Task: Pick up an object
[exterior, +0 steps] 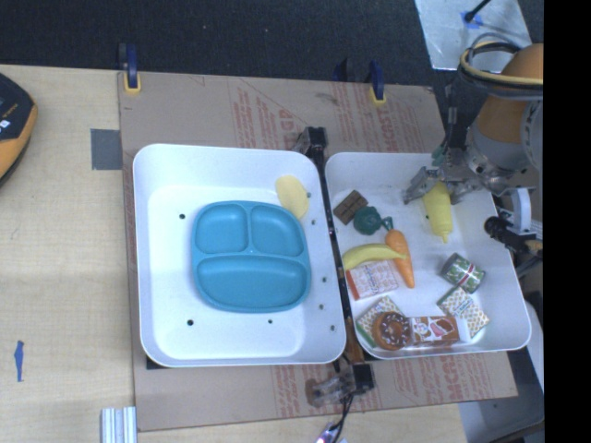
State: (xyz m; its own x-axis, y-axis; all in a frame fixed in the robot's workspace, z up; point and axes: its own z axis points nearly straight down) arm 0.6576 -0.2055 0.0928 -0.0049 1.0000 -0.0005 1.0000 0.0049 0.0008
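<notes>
Nearest my camera, a doughnut lies in the right bin; farther back, my end effector spreads released fingers around a yellow bottle, not gripping it.

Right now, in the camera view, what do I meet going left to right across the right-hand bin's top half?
Brown block → dark green toy → orange carrot → yellow bottle-shaped toy, with the gripper above it.

Lab bench; clamped cardboard
</notes>
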